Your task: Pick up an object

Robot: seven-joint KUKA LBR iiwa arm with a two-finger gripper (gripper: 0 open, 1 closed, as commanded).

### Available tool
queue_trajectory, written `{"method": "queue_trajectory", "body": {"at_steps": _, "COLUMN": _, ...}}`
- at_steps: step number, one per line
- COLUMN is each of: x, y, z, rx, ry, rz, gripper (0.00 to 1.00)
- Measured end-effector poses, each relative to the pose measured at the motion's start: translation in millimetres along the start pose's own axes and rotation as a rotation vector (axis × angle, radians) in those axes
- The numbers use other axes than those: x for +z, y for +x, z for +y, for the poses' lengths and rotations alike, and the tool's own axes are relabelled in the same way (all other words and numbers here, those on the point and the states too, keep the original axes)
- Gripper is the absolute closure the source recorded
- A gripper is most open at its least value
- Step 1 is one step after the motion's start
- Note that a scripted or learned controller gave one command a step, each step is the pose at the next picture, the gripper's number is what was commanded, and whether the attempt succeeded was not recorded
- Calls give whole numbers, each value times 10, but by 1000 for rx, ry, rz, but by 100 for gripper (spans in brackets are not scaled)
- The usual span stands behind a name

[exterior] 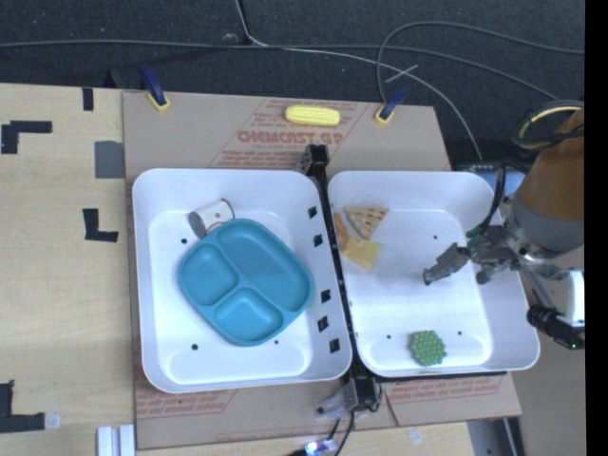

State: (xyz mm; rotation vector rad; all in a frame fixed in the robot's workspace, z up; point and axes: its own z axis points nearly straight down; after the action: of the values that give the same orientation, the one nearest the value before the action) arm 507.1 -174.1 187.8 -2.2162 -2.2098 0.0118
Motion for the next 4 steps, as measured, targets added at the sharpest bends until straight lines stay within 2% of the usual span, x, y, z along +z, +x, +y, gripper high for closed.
{"method": "queue_trajectory", "body": {"at_steps": 1, "x": -60, "y": 2, "z": 31, "rx": -4, "ry": -12, "rz": -3, "gripper": 0}}
{"method": "queue_trajectory", "body": {"at_steps": 3, "x": 860, "y": 46, "z": 114, "rx": -4, "ry": -8, "rz": -2, "gripper": 0}}
{"method": "queue_trajectory", "body": {"at_steps": 4, "x": 1026, "y": 46, "z": 120, "rx": -4, "ry": -13, "rz": -5, "gripper": 0}}
